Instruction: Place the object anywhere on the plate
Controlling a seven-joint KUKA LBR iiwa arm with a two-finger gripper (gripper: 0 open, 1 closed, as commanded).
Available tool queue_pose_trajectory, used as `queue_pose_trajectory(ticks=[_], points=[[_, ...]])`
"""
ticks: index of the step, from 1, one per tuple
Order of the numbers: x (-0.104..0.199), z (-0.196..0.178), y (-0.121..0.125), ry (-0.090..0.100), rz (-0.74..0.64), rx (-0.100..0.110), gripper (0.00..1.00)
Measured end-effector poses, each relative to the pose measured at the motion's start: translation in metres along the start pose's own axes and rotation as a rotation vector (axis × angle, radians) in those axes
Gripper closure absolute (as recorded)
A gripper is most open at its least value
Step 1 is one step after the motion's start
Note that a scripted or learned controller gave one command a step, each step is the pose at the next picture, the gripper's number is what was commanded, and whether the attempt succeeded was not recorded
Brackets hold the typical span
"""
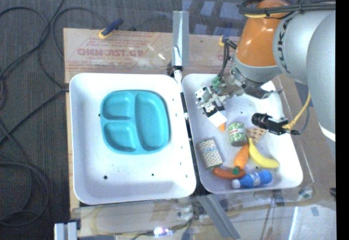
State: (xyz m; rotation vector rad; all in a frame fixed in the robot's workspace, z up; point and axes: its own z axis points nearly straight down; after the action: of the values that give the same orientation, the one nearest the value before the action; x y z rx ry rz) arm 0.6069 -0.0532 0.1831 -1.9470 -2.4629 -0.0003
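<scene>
Taking the right-hand shallow white bin (292, 176) as the landmark, its near edge is the crowded part: a blue plastic bottle with a white cap (252, 180) lies along the front wall, touching the tip of a long orange carrot-shaped toy (226, 173), with a yellow plastic banana (262, 156) just beside them and a second, upright orange carrot (241, 157) between the two. A small patterned grey box (209, 153) lies tilted toward the bin's left wall, and a small green-labelled can (236, 133) stands near the middle. The far half of this bin's floor is mostly bare. There the black-and-white two-finger gripper (210, 103) hangs close to the left wall, near the can, and whether its fingers are parted or closed on anything cannot be told. Across that wall, in the left white bin (82, 179), lies the turquoise three-compartment plastic plate (135, 121), ringed by bare white floor.
</scene>
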Motion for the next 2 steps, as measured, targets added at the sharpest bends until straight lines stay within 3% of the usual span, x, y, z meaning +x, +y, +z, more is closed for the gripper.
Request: queue_pose_trajectory(ticks=[1, 2], points=[[0.105, -0.015, 0.011, -0.001, -0.027, 0.001, 1.00], [0.094, -0.095, 0.024, -0.005, -0.284, 0.002, 1.00]])
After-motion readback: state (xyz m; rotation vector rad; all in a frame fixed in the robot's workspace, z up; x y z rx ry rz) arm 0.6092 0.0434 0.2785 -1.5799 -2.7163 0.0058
